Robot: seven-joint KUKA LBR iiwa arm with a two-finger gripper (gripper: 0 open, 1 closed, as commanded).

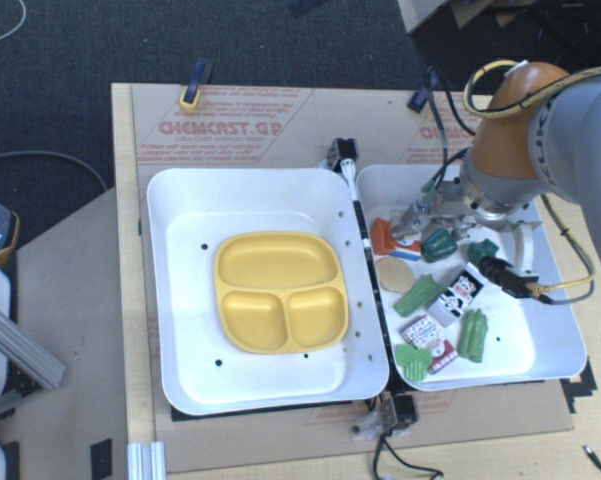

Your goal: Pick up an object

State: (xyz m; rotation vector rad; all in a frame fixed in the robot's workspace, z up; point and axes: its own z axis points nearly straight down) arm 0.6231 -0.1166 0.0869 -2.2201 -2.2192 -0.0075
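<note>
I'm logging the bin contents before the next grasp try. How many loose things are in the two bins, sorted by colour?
Yellow: 1, the divided tray in the left bin
Green: 5
Orange: 1
Tan: 1
Printed cards, white with red or black: 3
Total: 11, as far as the clutter in the right bin shows.

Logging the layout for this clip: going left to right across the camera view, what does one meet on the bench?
Left white bin → yellow divided tray → black divider clips → right white bin, with its heap of small green, orange and printed items → grey arm with orange band.
</note>
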